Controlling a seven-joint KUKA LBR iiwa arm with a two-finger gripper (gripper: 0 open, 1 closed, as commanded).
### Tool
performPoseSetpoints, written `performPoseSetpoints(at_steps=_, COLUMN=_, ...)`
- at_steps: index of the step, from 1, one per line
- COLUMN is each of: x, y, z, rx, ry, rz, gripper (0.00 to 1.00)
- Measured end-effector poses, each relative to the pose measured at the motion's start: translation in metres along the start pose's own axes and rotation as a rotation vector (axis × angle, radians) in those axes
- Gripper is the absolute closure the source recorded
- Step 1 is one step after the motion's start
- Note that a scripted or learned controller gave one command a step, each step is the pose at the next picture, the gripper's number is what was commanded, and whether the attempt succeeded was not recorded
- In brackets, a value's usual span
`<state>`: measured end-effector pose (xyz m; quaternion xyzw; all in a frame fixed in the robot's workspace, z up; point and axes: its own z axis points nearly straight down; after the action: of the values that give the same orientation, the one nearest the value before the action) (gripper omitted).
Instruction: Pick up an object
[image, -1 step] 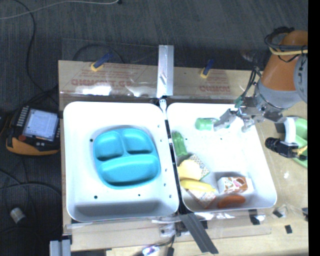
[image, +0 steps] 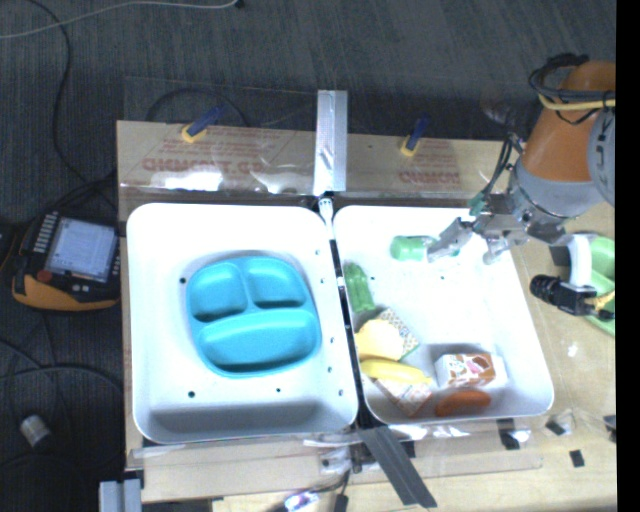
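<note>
My gripper (image: 467, 245) hangs open over the back of the right bin (image: 500, 300), its two grey fingers spread apart with nothing between them. A pale green cylinder (image: 410, 246) lies just left of the left finger, near the bin's back wall. Along the bin's left side lies a dark green cucumber-like piece (image: 358, 288). In front of it are a yellow banana (image: 392, 372), a patterned packet (image: 398, 326), a small printed box (image: 466, 369) and a red sausage-like thing (image: 460, 402).
The left bin (image: 160, 400) holds a blue divided plate (image: 254, 312). A metal divider strip (image: 331, 140) stands at the back between the bins. A handheld device (image: 70, 260) rests off the bench to the left. The right bin's middle and right floor is bare.
</note>
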<state>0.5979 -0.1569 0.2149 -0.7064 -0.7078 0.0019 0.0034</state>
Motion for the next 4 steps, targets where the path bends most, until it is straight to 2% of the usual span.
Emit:
performPoseSetpoints(at_steps=1, x=-0.021, y=0.041, z=0.108, rx=0.001, ry=-0.005, rz=0.064, gripper=0.0)
performPoseSetpoints(at_steps=2, x=-0.021, y=0.041, z=0.102, rx=0.007, ry=-0.007, rz=0.063, gripper=1.0)
performPoseSetpoints(at_steps=3, x=-0.023, y=0.011, z=-0.011, rx=-0.001, ry=-0.002, rz=0.063, gripper=1.0)
performPoseSetpoints(at_steps=4, x=0.047, y=0.009, z=-0.005, rx=0.0, ry=-0.001, rz=0.088, gripper=1.0)
